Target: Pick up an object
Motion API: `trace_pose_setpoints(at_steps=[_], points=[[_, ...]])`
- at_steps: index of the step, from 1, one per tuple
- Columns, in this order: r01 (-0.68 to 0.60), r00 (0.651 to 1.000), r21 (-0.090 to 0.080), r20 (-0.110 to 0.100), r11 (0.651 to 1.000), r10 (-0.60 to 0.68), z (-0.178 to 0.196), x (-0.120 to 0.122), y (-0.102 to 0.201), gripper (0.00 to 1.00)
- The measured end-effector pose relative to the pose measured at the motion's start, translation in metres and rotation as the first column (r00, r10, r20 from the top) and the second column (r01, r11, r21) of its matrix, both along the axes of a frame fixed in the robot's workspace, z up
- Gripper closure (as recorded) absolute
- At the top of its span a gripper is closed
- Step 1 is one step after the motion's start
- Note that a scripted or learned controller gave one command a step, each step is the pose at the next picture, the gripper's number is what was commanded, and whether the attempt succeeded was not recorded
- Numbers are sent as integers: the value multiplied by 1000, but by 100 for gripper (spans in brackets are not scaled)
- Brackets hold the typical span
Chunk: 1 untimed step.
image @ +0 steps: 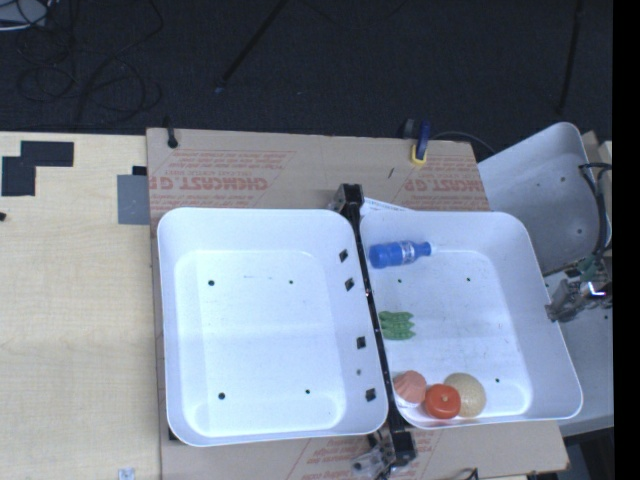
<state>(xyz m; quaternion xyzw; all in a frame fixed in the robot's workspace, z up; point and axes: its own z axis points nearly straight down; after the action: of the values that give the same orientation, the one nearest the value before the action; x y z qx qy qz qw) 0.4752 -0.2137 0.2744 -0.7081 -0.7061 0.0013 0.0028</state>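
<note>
One pincer [572, 298] at right bin [520, 258] edge, finger state unclear; blue bottle [399, 254] untouched.

Two bins are sitting side by side on the table [70, 298]. In the right bin [545, 368], a bottle [399, 254] is lying at the back, a pea pod [396, 325] mid-left, three round items [441, 396] clustering in front.

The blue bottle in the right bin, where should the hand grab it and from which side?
Grip the blue bottle across the middle of its body, coming straight down. It lies on its side, long axis left-right, cap pointing right, near the right bin's far wall, so fingers should straddle its width.
</note>
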Motion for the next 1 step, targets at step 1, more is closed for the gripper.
trace_pose_setpoints(at_steps=[1], points=[[0, 1000, 1, -2, 1000, 0, 9, 0, 0, 100]])
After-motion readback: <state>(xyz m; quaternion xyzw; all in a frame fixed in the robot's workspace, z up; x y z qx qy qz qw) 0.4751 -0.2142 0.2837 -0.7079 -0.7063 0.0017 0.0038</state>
